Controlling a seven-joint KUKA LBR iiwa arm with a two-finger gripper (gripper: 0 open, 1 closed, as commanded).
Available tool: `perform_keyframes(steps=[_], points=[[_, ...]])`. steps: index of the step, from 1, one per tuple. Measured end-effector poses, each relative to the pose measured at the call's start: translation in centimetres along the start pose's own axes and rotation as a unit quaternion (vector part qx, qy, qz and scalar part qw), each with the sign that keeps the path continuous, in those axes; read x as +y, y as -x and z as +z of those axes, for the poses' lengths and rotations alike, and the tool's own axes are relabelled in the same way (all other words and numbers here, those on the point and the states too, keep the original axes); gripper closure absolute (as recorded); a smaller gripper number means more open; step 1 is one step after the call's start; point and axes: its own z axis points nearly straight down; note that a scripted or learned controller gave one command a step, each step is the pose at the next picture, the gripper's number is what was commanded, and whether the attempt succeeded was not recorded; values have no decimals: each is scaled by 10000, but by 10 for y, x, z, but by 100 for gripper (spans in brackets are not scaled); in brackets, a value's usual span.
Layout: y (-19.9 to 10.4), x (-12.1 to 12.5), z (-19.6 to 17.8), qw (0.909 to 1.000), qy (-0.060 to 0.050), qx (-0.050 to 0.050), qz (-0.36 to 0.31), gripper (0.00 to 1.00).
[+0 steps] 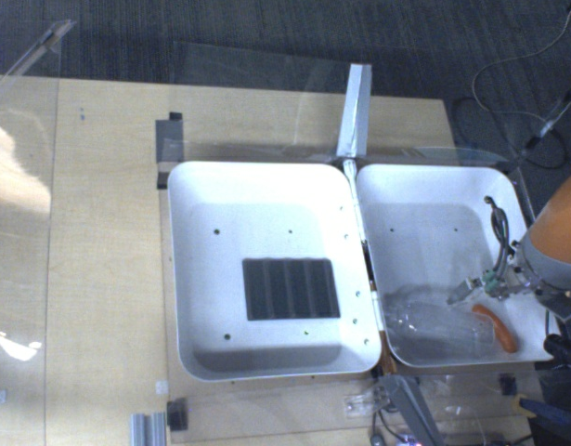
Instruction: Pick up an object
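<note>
In the right bin (pixel 424 189), an orange sausage-shaped object (pixel 498 327) lies near the front right corner. A clear plastic object (pixel 422 318) lies to its left on the bin floor. My gripper (pixel 482 286) hangs low over the right side of this bin, just above and behind the orange object, below the arm's orange band (pixel 559 226). A dark ribbed rectangular block (pixel 291 288) lies flat in the middle of the left bin (pixel 201 203). I see nothing held in the gripper.
A metal post (pixel 355 110) stands behind the wall where the two bins meet. A thin dark cable (pixel 498 219) hangs along the right bin's right side. Black clamps (pixel 172 137) sit at the left bin's corners.
</note>
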Motion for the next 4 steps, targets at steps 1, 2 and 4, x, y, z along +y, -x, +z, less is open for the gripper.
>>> perform_keyframes(steps=[1, 2, 4], points=[[0, 0, 0, 9998, 0, 0, -177, 0], [-1, 0, 0, 9994, -1, -8, -355, 0], [0, 0, 0, 9987, -2, 0, -503, 0]])
